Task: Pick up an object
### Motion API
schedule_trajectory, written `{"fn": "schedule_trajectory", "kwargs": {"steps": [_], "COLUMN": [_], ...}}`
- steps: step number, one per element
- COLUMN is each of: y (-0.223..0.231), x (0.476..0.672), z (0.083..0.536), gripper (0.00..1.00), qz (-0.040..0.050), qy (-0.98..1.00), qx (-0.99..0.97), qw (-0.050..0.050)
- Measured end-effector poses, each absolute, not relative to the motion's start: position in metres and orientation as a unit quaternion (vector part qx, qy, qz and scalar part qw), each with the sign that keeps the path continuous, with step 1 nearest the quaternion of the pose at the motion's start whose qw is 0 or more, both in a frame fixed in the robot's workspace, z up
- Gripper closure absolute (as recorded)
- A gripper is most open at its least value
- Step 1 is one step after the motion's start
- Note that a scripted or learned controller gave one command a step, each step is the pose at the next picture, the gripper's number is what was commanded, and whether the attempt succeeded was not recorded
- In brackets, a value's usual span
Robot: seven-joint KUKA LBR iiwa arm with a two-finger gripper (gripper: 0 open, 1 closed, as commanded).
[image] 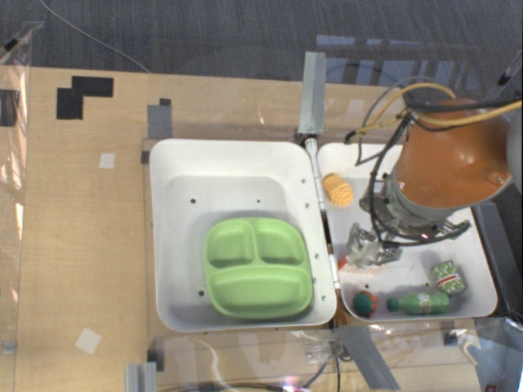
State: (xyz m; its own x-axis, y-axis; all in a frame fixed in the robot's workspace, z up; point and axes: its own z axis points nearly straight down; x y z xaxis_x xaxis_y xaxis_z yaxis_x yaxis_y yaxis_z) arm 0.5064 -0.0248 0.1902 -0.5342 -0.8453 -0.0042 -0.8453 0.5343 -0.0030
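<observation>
Nearest the camera, along the right bin (489, 299) front edge: small red-and-green ball (364, 302) at 7 o'clock of that bin, green bottle (418, 302) lying flat at 6, green-and-white can (447, 276) at 5. Yellow-orange corn-like piece (337, 189) near 11, well apart from the rest. Left bin (176, 170) holding a green divided plate (258, 267). Gripper (365, 248) low at the right bin's 9 o'clock side, near the dividing wall, over a small red-and-white scrap; jaw state: cannot tell, metal blurred. Likely risk: descent catching the wall or missing a target. Arm reaching from 3 o'clock, wrist pointing down, orange band above.
</observation>
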Motion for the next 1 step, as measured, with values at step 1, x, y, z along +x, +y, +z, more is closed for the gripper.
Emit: {"fn": "schedule_trajectory", "kwargs": {"steps": [1], "y": [-0.0052], "x": [0.4883], "z": [0.1854], "gripper": [1.0], "qz": [-0.0011], "qy": [0.717], "qx": [-0.697], "qw": [0.002]}}
